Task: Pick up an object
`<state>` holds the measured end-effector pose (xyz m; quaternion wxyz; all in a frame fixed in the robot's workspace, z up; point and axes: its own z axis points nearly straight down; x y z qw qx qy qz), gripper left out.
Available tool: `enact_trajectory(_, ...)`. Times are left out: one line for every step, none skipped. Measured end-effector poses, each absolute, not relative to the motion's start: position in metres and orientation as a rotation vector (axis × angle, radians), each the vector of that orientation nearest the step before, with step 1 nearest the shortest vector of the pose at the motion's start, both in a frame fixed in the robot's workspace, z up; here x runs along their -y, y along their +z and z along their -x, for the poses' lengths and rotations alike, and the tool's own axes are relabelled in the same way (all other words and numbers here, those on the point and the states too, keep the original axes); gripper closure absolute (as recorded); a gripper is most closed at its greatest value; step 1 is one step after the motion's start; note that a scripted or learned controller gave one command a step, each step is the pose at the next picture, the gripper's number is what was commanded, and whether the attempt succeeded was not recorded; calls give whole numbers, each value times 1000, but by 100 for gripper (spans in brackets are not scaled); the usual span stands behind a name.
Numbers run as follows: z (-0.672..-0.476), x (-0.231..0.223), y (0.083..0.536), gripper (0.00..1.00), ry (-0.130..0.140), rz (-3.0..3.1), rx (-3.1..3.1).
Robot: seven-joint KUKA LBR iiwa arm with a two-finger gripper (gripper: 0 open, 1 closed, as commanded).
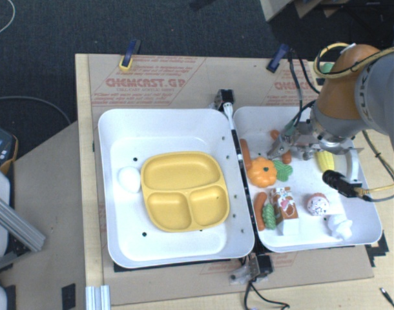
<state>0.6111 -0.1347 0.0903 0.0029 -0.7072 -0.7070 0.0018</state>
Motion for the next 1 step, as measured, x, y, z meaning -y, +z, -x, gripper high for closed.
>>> enact_trajectory(-613, 135, 105, 100, -1, 2224, 2221)
